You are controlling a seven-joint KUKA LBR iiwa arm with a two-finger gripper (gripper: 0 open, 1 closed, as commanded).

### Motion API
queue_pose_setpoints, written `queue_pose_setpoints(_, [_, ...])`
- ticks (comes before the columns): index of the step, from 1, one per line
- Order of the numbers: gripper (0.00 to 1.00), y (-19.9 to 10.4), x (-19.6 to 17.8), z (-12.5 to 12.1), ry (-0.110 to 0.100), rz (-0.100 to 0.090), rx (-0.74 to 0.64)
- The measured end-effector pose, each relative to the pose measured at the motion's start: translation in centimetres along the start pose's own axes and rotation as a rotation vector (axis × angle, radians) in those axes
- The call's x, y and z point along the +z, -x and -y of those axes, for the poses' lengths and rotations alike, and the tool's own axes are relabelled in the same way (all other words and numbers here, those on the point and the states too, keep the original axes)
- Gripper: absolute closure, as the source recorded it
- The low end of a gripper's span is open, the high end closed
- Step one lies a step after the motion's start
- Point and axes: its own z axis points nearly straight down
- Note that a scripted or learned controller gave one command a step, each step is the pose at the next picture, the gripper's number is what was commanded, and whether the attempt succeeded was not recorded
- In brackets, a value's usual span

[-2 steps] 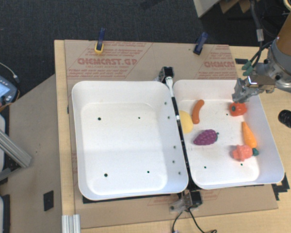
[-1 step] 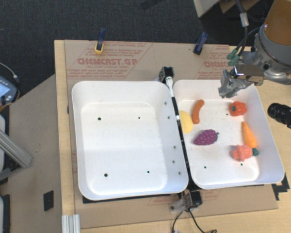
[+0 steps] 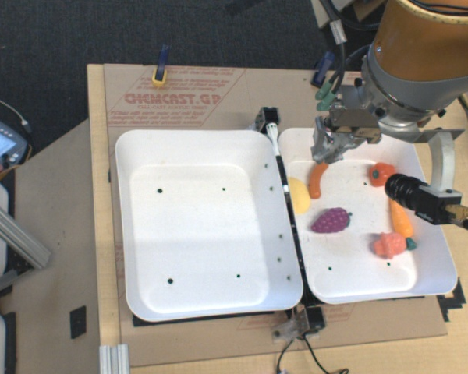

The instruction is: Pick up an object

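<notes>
White plastic is forming both shallow bins, which are sitting side by side on a brown cardboard sheet covering the surface. The left bin is occupying the middle of the view, with four small dark dots showing on its floor. A blue and yellow clamp is gripping the far edge of the cardboard, above the left bin. A black clip is sitting at the far end of the seam where the two bins are meeting.

The right bin is carrying the objects. A yellow item is lying against the bin's left wall. Just beside it, an orange sausage-shaped object is standing tilted, its upper end reaching into the tips of the gripper. The jaws are appearing to pinch that upper end, though the contact itself is partly hidden. A purple grape bunch is lying near the bin's middle. Further right, a pink item is resting beside a carrot, and a small red-orange object is lying near the far wall.

The grey arm with its orange band is reaching in from the right, hanging over the right bin's far half.
</notes>
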Motion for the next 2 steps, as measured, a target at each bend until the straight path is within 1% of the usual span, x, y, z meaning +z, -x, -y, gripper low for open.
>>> queue_pose_setpoints(1, [1.0,-3.4,-8.8,1.4,0.006,-0.001,0.004])
queue_pose_setpoints(2, [1.0,-4.5,7.4,2.4,-0.024,0.006,0.01])
